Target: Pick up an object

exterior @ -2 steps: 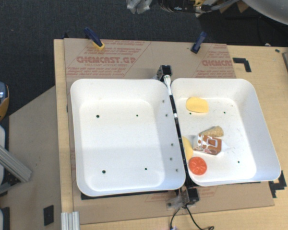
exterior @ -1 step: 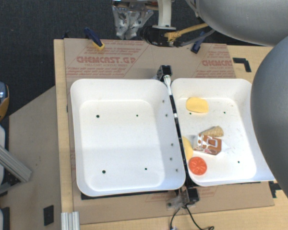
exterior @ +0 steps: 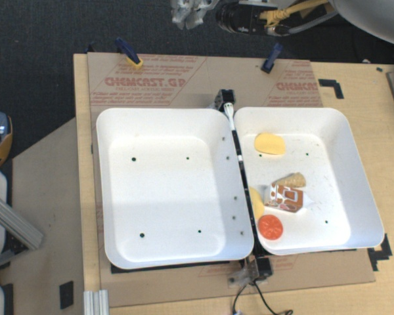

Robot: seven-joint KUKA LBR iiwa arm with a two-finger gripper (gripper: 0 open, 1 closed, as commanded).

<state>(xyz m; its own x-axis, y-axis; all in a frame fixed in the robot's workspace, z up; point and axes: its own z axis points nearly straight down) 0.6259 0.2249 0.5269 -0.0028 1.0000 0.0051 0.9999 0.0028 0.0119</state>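
White plastic on the left, the left bin (exterior: 164, 195), and across the divider the right bin (exterior: 354, 176) carries a red disc (exterior: 270, 227) near its front, a crinkly wrapped packet (exterior: 287, 197) just behind it and a yellow oval piece (exterior: 270, 144) further back. Up top the gripper (exterior: 192, 5) hangs well off the table, and I cannot tell how its fingers are set. That yellow piece sits apart, probably light and firm, so pinching across its short width looks best; the packet may slip.

**Overhead view: contents of right bin**

Right shallow white bin (exterior: 354, 169) holds a pale yellow rounded lump (exterior: 270, 144), a red round disc (exterior: 270, 226), and a clear-wrapped red-and-white packet (exterior: 287, 196). Left shallow white bin (exterior: 111, 176) adjoins it. Gripper (exterior: 187, 8) hangs above the bench's far edge.
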